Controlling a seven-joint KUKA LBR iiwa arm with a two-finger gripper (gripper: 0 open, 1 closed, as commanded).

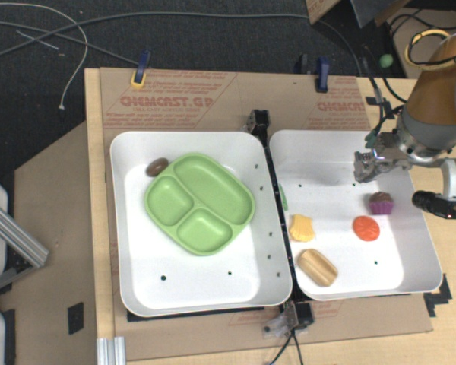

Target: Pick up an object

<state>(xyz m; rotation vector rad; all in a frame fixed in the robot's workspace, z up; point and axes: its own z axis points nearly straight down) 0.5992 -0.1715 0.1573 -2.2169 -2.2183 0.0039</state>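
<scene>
The gripper (365, 166) hangs over the upper part of the right bin (319, 150), at the end of the grey arm (433, 105) that leans in from the right, and from where I stand the metal at its tip is too small and jumbled to say whether it is open or closed; nothing that I can make out sits in it. So the pick looks to me barely begun: every object I can see lies on a bin floor, and the whole of the grasp and lift is yet to come. Nearest the tool is a small purple piece (381, 202), dark-topped and a bit ruffled like a toy cupcake, lying just below and to the right of the tip, apart from it. Just below that sits a round orange-red piece (366, 228), smooth and tomato-like. Further left, near the bin's inner wall, is a lumpy yellow piece (302, 227), and below it a tan, loaf-shaped piece (318, 267) lying at a slant. Across the divide, the left bin (137, 280) carries a green divided plate (200, 203) with three compartments, and a small brown oval (158, 166) rests just beside its upper left rim. I would guess the purple one is the likeliest target.
</scene>
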